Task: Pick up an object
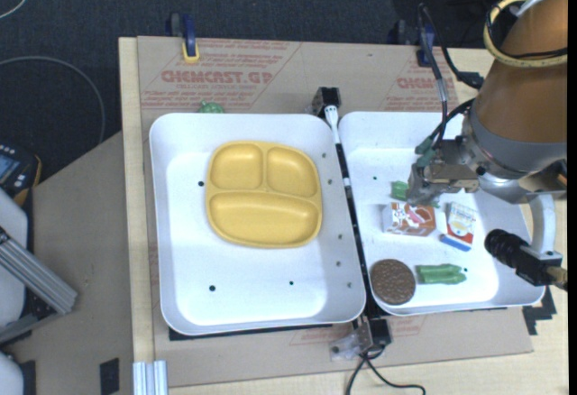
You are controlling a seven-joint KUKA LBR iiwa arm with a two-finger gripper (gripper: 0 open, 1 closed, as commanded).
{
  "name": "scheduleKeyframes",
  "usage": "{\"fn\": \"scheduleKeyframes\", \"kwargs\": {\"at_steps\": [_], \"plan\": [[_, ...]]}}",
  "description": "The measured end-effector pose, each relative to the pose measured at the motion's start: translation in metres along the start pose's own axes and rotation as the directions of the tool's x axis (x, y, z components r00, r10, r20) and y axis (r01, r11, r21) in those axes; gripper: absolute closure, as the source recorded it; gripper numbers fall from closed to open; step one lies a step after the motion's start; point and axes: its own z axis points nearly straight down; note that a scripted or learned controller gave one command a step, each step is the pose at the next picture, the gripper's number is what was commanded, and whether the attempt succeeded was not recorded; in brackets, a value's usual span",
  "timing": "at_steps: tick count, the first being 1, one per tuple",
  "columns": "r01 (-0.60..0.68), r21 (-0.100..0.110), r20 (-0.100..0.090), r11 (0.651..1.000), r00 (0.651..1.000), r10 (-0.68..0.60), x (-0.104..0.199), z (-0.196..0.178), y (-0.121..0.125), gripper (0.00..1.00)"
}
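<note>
gripper (424,190) is seen low in the right bin (379,136), right of frame centre, directly above the red-and-white packet (411,218), whose long axis runs left-right just below it; nothing is seen held, and its opening cannot be judged.

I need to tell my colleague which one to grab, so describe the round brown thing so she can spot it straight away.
Look at the right white bin, the one the arm reaches into. Go to its near left corner, beside the divider. The brown disc lies there, the bin's one round, dark, speckled item, left of a green piece and below a red-and-white packet.
</note>
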Motion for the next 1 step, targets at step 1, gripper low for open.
{"fn": "scheduleKeyframes", "kwargs": {"at_steps": [1], "plan": [[-0.001, -0.006, 0.000, 1.000, 1.000, 0.001, 0.0272, -0.0754, 0.0021, 1.00]]}}
